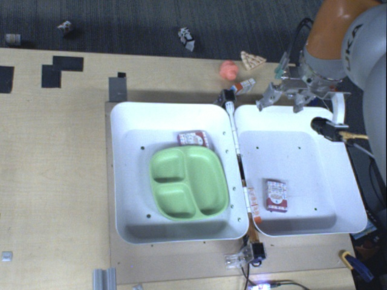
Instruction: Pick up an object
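A small red and white box [276, 196] lies flat in the right bin [338, 222], near its front left. In the left bin [124, 180] a green divided plate [188, 183] fills the middle, and a red and white packet [193, 139] sits just behind it. My gripper [282, 101] hangs over the far rim of the right bin, well behind the box. Its fingers [265, 101] are spread open with nothing between them.
Behind the bins on the bench lie a pink ball [228, 70], a toy pizza slice [253, 60] and a small red-tipped piece [243, 87]. A thin white strip [233, 132] runs along the divide between the bins. Small bits lie on the dark floor beyond.
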Available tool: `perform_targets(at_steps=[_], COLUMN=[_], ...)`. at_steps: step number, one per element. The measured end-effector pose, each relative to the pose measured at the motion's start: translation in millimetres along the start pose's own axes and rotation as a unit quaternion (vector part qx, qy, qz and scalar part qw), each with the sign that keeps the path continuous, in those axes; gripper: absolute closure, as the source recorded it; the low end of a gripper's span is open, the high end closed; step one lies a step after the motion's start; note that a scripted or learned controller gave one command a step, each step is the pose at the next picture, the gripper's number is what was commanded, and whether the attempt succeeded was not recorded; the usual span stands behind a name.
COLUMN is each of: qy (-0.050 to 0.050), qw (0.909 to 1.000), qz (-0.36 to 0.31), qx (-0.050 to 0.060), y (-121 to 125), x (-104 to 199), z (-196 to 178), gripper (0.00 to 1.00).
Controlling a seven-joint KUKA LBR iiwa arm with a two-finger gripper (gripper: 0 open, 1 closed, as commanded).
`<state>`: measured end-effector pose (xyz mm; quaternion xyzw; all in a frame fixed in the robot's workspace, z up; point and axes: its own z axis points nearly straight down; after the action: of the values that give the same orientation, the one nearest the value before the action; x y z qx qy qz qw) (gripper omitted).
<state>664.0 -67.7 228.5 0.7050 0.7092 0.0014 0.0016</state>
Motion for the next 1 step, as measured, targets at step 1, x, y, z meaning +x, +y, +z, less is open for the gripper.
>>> perform_targets(at_steps=[1], qy=[0.000], qw=[1.0000], qz=[0.001], qx=[0.002], y=[-80.5], x=[-25.8], z=[80.4], gripper=[0.00])
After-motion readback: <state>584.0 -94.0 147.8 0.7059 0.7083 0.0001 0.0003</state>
